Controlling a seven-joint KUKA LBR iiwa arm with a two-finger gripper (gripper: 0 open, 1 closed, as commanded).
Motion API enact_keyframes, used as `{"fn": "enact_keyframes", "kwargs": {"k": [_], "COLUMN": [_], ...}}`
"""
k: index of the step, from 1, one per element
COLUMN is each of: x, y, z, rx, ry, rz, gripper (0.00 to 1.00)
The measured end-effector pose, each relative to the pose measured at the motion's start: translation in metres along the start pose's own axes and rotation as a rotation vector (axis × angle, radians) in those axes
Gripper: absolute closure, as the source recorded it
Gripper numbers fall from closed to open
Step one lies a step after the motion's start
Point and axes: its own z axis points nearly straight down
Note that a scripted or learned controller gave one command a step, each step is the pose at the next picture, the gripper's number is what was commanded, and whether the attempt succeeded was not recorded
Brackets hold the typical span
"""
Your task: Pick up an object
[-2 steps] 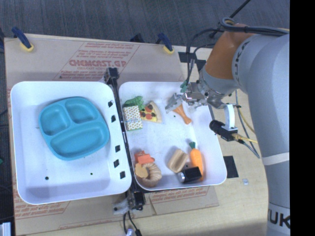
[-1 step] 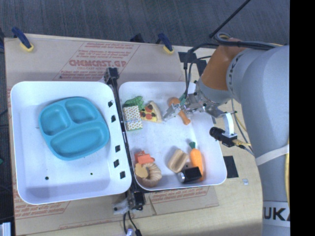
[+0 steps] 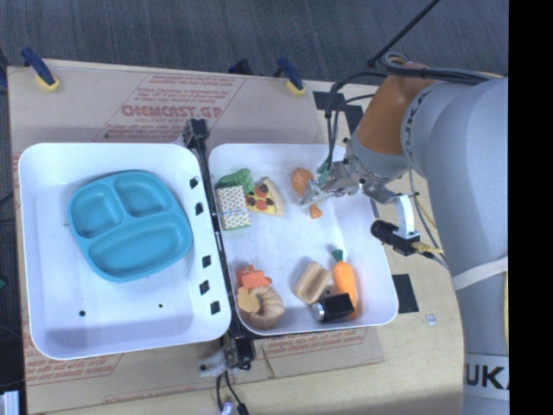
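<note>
Even, bright overhead light washed the white bins [image 3: 52,258] pale, shadows stayed soft, and small toys looked slightly blurred.

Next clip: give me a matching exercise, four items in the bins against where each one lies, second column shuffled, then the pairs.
Items:
1. blue divided plastic plate
2. orange toy carrot
3. toy pizza slice
4. tan toy pretzel

Places:
A. right bin, near left corner
B. left bin
C. right bin, near right side
D. right bin, far part, beside the green-topped sandwich

Pairs: 1-B, 2-C, 3-D, 4-A

Smooth white plastic bins [image 3: 52,258] sit on matt brown cardboard [image 3: 173,102]; the blue divided plate [image 3: 130,223] looks matt plastic.
</note>
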Motion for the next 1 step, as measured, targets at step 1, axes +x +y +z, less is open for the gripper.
{"fn": "enact_keyframes", "kwargs": {"k": [1], "x": [0.0000], "y": [-0.0001], "z": [0.0002], "rx": [0.000], "ry": [0.000], "rz": [0.000], "gripper": [0.00]}}
